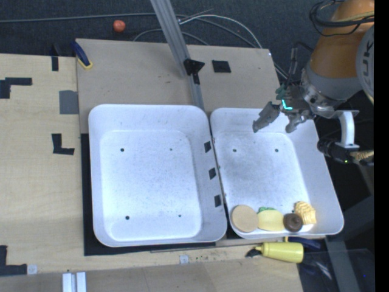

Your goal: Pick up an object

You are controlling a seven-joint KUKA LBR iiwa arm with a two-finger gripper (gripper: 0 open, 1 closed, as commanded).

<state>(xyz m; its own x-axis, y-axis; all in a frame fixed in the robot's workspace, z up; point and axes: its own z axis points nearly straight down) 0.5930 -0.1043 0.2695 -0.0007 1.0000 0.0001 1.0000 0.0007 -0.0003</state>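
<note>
A yellow tool-like object with a black tip (281,251) lies nearest the camera on the desk (36,163), just outside the front wall of the right bin (322,181). Behind that wall, a small group of toy-like items sits packed into the bin's front corner: a round tan disc (244,218), a yellow piece (270,220) with a bit of green (265,210) showing behind it, a small dark brown round piece (293,222), and a yellow ridged piece (305,212). They touch or nearly touch one another, probably because they slid down against the wall, which makes a clean single grasp harder. Any of these could serve as the object to pick up.

The left bin (97,163) sits touching the right one along their shared edge. The pincer (278,119) hangs over the far end of the right bin, well apart from the cluster; its two dark fingers are spread apart with nothing between them. Judging from that, the grasp is not yet begun, and the arm would need to travel toward the near corner and descend.

A small orange ball (119,25) rests on the dark floor beyond the desk. No brand, label or writing can be read anywhere.
</note>
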